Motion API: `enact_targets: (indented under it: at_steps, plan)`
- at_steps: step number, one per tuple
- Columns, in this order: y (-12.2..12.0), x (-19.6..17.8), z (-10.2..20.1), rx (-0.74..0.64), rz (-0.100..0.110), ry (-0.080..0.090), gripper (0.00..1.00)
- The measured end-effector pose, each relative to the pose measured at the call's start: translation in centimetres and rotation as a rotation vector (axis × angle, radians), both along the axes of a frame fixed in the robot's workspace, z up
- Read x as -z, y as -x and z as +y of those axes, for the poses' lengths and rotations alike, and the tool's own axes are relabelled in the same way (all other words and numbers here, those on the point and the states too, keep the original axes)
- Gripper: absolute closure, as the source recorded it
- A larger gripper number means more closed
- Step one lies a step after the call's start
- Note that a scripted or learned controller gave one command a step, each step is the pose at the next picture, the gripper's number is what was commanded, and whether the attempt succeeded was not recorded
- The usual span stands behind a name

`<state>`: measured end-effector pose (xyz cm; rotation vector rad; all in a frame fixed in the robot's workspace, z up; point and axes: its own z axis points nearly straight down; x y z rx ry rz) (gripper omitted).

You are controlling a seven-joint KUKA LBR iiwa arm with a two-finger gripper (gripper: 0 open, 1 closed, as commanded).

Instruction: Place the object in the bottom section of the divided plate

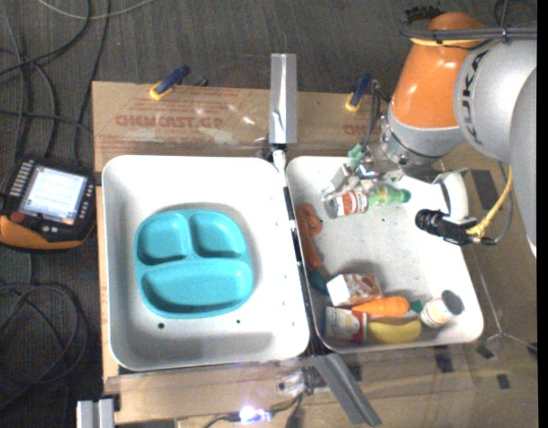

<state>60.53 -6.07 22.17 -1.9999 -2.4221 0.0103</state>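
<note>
"KUKA" reads in black on the grey arm (487, 69) above the right bin (470, 266). Inside that bin, the gripper (367, 172) sits over a small bottle (363, 201) with a red-and-white label and green cap; its grip cannot be made out. At the bin's near end lie a carton (354, 288), carrot (385, 307) and banana (394, 331). The blue divided plate (195, 261) rests in the left bin (122, 239).
</note>
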Motion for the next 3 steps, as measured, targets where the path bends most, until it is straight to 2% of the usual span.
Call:
enact_targets:
  at_steps: [1,2,3]
  plan:
    - [3.1,3.8,9.3,0.027,-0.005,-0.004,1.0]
    - [6.5,3.5,18.4,-0.108,0.002,-0.004,1.0]
    - [6.5,3.5,18.4,-0.107,0.002,-0.004,0.0]
